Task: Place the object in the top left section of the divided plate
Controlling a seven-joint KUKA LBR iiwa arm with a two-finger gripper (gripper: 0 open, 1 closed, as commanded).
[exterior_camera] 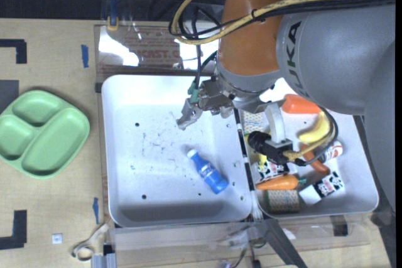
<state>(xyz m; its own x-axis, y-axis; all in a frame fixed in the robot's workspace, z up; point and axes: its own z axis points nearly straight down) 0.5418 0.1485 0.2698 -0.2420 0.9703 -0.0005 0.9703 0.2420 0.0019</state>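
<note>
1. The two-finger metal gripper [186, 118] hangs over the far middle part of the left shallow white bin [119, 154]. Its fingers point down and to the left, and I cannot tell if they are open or closed; nothing is seen between them.
2. One small blue plastic bottle with a white cap [207, 171] lies on its side on the floor of the left bin, nearer to the camera and a little to the right of the gripper. The two are apart, not touching.
3. One light green divided plastic plate [43, 132] with three sections rests on the wooden bench [50, 47], to the left of the left bin, well apart from the bottle and from the gripper.
4. There are two white bins side by side. The right white bin [361, 198] holds a heap of mixed things; among them I can count one yellow banana [317, 130] and one orange carrot [277, 183]. The others overlap too much for a sure count.
5. One grey arm with an orange band [251, 28] reaches in from the right, above the far part of both bins.
</note>
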